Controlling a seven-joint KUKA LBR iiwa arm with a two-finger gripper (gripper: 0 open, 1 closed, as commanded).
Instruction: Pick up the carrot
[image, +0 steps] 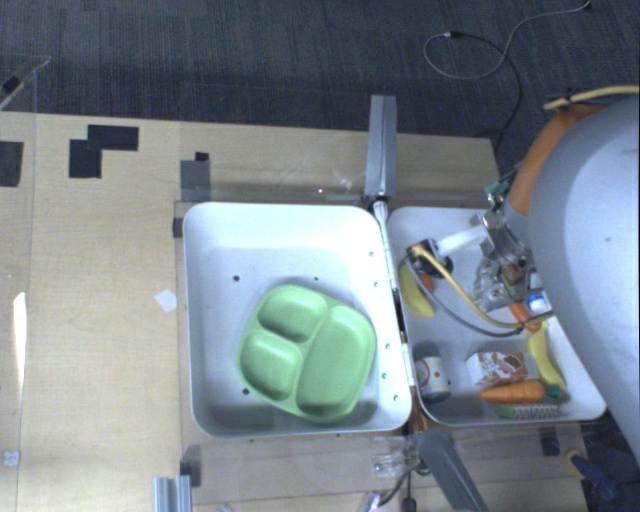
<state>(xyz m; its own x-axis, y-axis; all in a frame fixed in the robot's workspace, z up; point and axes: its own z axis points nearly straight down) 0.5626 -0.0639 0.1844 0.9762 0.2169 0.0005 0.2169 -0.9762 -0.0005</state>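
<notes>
The carrot (511, 392) is orange with a green leafy end and lies flat near the front edge of the right bin (455, 407). My gripper (497, 278) hangs over the middle of that bin, behind the carrot and well apart from it. The grey arm (585, 240) covers the bin's right side. A yellow cable loops from the gripper toward the bin's left wall.
A banana (546, 360) lies just behind the carrot's leafy end, next to a printed packet (494, 367). A small can (432, 372) stands at front left, with a yellow piece (416, 292) by the left wall. The left bin (210, 300) holds a green divided plate (308, 351).
</notes>
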